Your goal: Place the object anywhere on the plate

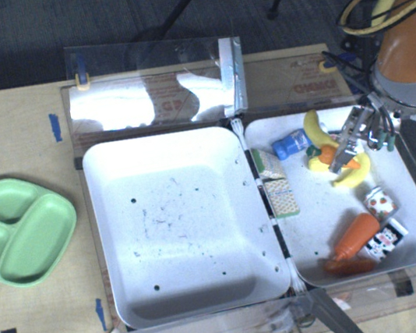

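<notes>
The green divided plate (20, 231) lies on the bench, left of both bins. My gripper (342, 156) hangs low in the upper part of the right bin (316, 223). It is directly over a yellow banana (313, 130) and a small orange piece (322, 157). A second bit of yellow (356, 173) shows just below its tip. The gripper's own body hides whether anything is held.
The right bin also holds a blue object (290, 145), a green-and-white packet (277, 189) by the divider, a carrot (355, 236), a small round toy (379, 204) and a black-and-white item (388, 239). The left bin (178, 222) lies between the right bin and the plate.
</notes>
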